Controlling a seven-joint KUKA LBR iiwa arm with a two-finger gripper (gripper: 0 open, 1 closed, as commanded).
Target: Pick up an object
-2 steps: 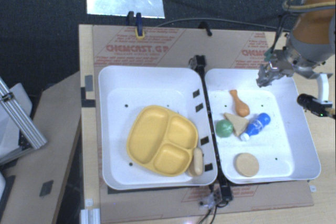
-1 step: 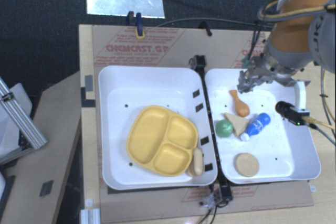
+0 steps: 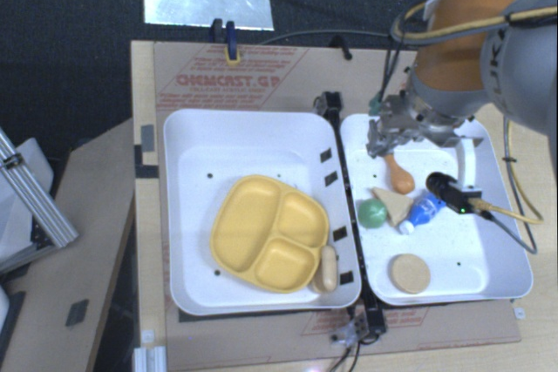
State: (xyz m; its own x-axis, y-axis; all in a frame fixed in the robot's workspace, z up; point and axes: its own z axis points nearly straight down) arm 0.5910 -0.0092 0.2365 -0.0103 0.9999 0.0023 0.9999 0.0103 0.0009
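My gripper (image 3: 381,140) hangs over the back left part of the right bin (image 3: 497,274), under the grey wrist with its orange band. Just in front of it lies an orange drumstick-shaped piece (image 3: 400,176), whose thin end points up toward the gripper. Whether the two touch is unclear. Nearer the front are a pale yellow wedge (image 3: 391,202), a green ball (image 3: 372,213), a small blue bottle with a white cap (image 3: 422,213) and a round tan biscuit (image 3: 409,273).
The left bin (image 3: 192,187) holds a yellow divided plate (image 3: 268,233) with a beige bread roll (image 3: 327,267) at its front right corner. A black divider with clips (image 3: 344,187) runs between the bins.
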